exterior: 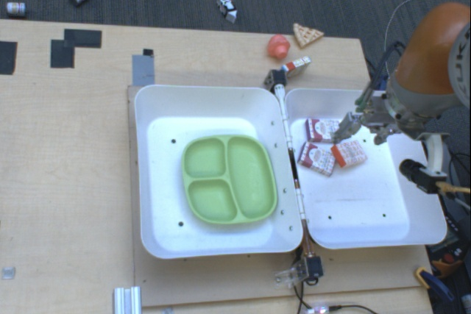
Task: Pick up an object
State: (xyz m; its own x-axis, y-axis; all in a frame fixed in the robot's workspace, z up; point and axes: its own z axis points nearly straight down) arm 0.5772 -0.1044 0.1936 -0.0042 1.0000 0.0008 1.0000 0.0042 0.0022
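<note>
Looking into the right bin (383, 220), you see 3 small cartons (328, 145) clustered near its back left corner. The gripper (360, 127) hangs just above them with fingers apart, probably to close on 1.

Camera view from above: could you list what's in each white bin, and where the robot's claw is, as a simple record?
left bin: light green divided plastic plate, three compartments
right bin: three small red-and-white cartons, clustered at its far left part
gripper: over the cartons in the right bin, near the top one
held item: none seen between fingers
bench beyond bins: red ball, pizza-slice toy
</note>
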